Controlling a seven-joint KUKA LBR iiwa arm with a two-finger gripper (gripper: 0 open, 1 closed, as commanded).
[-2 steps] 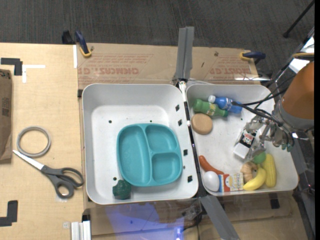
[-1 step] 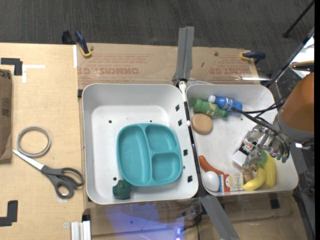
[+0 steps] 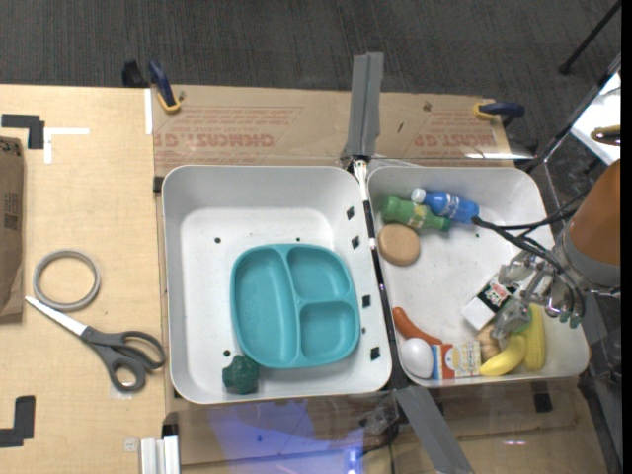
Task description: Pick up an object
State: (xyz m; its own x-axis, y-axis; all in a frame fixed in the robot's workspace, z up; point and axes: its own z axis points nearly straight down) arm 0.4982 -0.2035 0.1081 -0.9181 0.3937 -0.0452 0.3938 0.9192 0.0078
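Right bin (image 3: 553,227): the gripper (image 3: 515,316) sits low at its near right side, just beside the bananas (image 3: 521,349) and a small white box (image 3: 487,304). Whether the jaws are wide or narrow cannot be told. Judged status: nothing lifted yet; grasp and lift remain.

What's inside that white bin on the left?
The left bin holds a teal divided plate with nothing visible in its three sections, and a small dark green object by the near corner. Anything beneath the plate is covered.

Even, bright overhead light; soft shadows inside the white bins (image 3: 178,265); a bluish glare at 6 o'clock; mild blur.
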